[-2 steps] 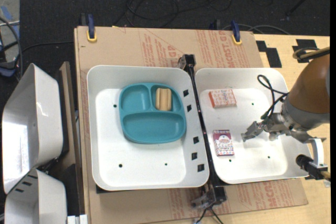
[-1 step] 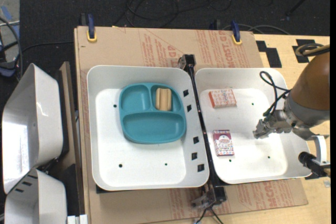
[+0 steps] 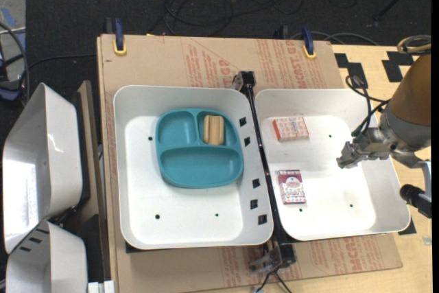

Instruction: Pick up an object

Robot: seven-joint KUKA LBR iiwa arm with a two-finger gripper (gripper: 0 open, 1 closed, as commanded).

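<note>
The gripper [image 3: 345, 157] hangs over the right bin [image 3: 384, 219], its fingers too small and blurred to tell whether open or holding anything. Two small boxes lie to their left: the nearer pink box [image 3: 290, 128], then the card box [image 3: 292, 187]. A good pick likely means centring squarely over one box before descending.
</note>
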